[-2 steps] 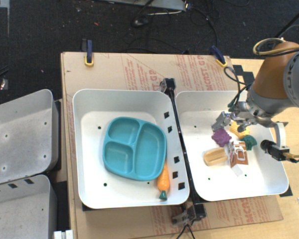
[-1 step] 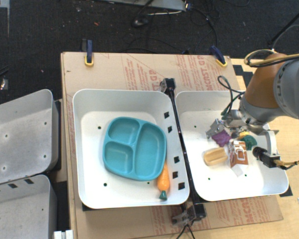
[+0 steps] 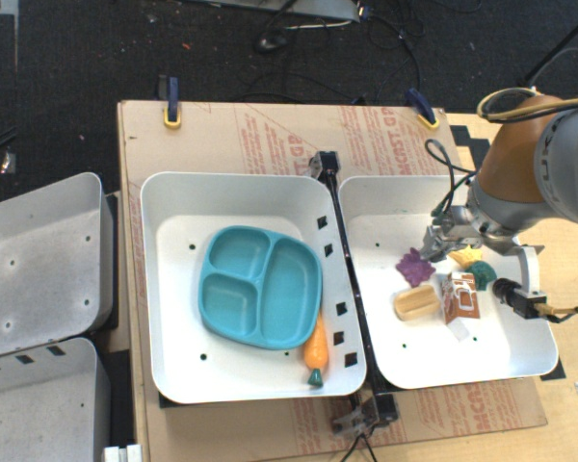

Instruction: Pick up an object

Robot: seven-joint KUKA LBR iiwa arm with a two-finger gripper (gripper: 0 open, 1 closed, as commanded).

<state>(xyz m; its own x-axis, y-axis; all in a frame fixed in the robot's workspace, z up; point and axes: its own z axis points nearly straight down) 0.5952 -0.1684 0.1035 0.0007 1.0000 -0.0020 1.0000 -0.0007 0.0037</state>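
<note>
Gripper (image 3: 441, 242) is over your right bin (image 3: 385, 354), can't tell its state. Bread roll (image 3: 416, 303) lies below it, long axis left-right, beside the purple piece (image 3: 415, 269).

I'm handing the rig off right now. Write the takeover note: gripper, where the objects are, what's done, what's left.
Gripper: low in the right bin, at the upper edge of the pile; nothing visibly held, finger state unclear.
Right bin: purple piece, tan bread-like piece, red-and-white packet, yellow piece, teal piece.
Left bin: teal divided plate, toy carrot by its lower right edge.
Done: nothing lifted.
Left: grasp and raise one object.
</note>
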